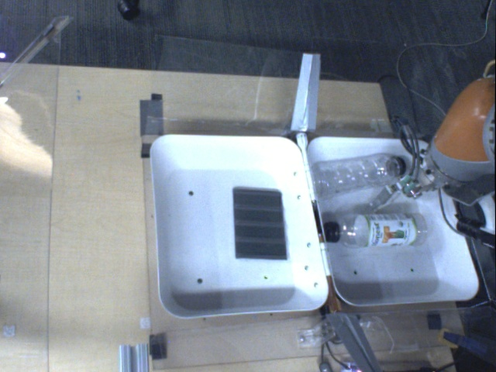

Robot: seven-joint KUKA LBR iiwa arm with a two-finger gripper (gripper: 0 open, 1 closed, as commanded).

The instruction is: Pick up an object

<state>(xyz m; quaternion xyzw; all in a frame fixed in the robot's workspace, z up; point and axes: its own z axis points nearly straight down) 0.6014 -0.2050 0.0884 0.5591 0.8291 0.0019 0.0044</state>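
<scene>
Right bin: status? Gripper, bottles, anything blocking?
Gripper over the right bin, between both bottles. Clear bottle lying at the far side; labelled bottle lying mid-bin, cap left. Nothing seen gripped. No blockers.

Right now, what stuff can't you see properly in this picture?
- Gripper: small and mixed up with cables and the clear bottle, so open or shut is unclear.
- Clear bottle: see-through against the white right bin, so its outline is faint.
- Labelled bottle: the label's words are too small to read.
- Arm: cut off by the right edge.
- Dark slatted thing in the left bin: hard to tell what it is.
</scene>
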